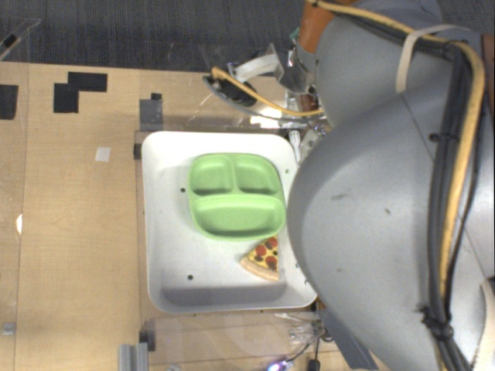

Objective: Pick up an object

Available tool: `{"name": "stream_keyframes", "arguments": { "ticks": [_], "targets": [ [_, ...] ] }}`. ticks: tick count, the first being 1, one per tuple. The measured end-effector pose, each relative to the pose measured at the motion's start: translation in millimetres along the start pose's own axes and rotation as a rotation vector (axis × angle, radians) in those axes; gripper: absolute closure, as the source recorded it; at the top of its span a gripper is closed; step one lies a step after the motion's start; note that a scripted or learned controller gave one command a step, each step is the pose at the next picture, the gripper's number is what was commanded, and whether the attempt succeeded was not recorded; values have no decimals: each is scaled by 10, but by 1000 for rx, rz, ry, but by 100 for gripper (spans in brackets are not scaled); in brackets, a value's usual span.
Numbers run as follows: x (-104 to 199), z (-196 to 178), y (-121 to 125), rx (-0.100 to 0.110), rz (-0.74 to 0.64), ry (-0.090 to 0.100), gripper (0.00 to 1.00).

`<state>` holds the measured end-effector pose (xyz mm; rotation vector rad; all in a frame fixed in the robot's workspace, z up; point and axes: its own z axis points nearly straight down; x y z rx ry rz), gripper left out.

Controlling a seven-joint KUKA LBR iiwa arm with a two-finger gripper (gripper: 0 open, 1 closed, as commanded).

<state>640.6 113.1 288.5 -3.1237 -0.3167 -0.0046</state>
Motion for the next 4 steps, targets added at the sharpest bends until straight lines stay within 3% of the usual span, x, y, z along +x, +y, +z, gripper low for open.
{"name": "stream_keyframes", "arguments": {
  "ticks": [1, 2, 3, 4],
  "targets": [
    [-161, 1426, -1047, 0, -279, -4, 0],
    [405, 934, -1043, 1, -70, 2, 0],
    [416, 818, -1032, 4, -67, 4, 100],
    [416, 815, -1035, 5, -68, 4, 0]
  ]
}}
